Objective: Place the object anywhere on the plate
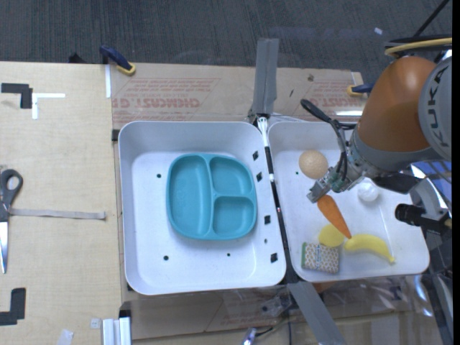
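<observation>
**Pincer low over right bin, grip unclear**

Cannot tell how the pincer (321, 190) stands, its tips blurred beneath the orange-banded arm (399, 106). Touching or just beside it: carrot (334, 215); egg (313, 164) close above. Below: lemon (331, 236), banana (370, 246), sponge (320, 258). Well left: blue plate (212, 196) in left bin (136, 214). Cardboard bench (54, 192), scissors (7, 214) at far left, cut off.

Illumination: bright, even, overhead. Shadows: soft, faint, inside both white bins (136, 214). Glare: mild sheen on the arm's orange band (402, 99). Focus: fairly sharp centrally; slightly soft, grainy toward edges.
</observation>
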Motion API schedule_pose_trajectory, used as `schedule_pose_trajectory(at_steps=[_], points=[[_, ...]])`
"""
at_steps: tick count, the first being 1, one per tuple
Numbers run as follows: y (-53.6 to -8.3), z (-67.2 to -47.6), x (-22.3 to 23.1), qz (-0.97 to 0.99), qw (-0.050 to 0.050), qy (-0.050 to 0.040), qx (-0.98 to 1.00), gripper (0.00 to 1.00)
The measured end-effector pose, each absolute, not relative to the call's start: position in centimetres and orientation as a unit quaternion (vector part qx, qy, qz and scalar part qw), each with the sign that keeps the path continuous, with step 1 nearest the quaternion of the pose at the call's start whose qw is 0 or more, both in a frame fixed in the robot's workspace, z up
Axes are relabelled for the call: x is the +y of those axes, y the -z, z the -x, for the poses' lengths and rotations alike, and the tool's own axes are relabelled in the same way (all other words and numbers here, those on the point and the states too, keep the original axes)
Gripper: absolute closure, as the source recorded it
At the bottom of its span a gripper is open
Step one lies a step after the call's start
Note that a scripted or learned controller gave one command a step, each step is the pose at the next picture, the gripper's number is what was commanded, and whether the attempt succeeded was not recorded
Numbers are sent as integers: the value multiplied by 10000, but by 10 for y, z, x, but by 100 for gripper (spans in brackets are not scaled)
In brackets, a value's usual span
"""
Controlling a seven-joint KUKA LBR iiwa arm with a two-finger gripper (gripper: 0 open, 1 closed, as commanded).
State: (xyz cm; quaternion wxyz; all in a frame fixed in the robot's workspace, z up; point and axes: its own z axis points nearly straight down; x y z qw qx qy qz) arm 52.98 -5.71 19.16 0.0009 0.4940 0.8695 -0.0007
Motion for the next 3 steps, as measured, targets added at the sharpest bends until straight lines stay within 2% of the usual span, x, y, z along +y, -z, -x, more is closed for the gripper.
schedule_pose_trajectory(at_steps=[1, 2, 3], points=[[-191, -553, 27, -4412, 6, 4, 8974, 100], [-223, -538, 104, -4134, 13, -3, 9106, 100], [-223, -538, 103, -4135, 14, -2, 9105, 0]])
